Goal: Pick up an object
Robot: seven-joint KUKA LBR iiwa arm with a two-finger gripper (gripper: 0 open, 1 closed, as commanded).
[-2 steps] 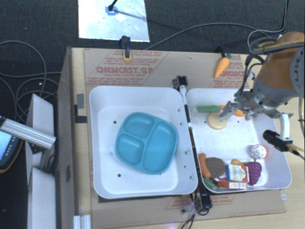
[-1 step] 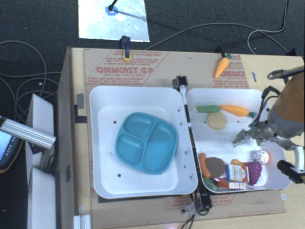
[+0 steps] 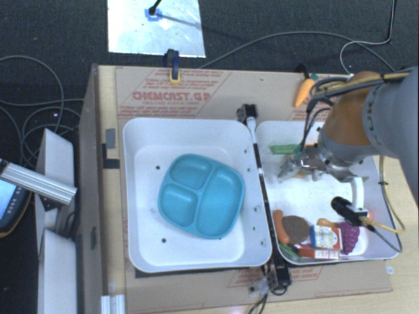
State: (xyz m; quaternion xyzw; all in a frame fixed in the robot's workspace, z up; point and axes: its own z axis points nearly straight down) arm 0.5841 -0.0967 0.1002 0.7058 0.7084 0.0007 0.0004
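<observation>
- Nearest of all, a huddle of small things lies against the near wall of the right shallow white bin [image 3: 306, 198]: an orange carrot-shaped piece [image 3: 278, 222], a brown oval lump [image 3: 295, 227], a small printed carton [image 3: 325, 235] and a purple bunch-shaped piece [image 3: 351, 238].
- These four touch or overlap one another. Thin green and red bits poke out beneath them, too small to make out.
- Farther back in the same bin, a flat green piece [image 3: 283, 148] lies near the left wall, its right end hidden by the robot.
- The hand [image 3: 289, 169] hangs low over the bin floor, just nearer than the green piece and well apart from the huddle. Whether it is apart or together cannot be told, and nothing is seen in its grasp.
- The grey arm with the orange band [image 3: 376, 120] reaches in from the right and covers the far right part of that bin.
- The left shallow white bin [image 3: 147, 175] holds a blue three-compartment plastic plate [image 3: 201, 195], lying flat at its middle.
- Both bins sit side by side on the brown tabletop [image 3: 196, 84] with red lettering.
</observation>
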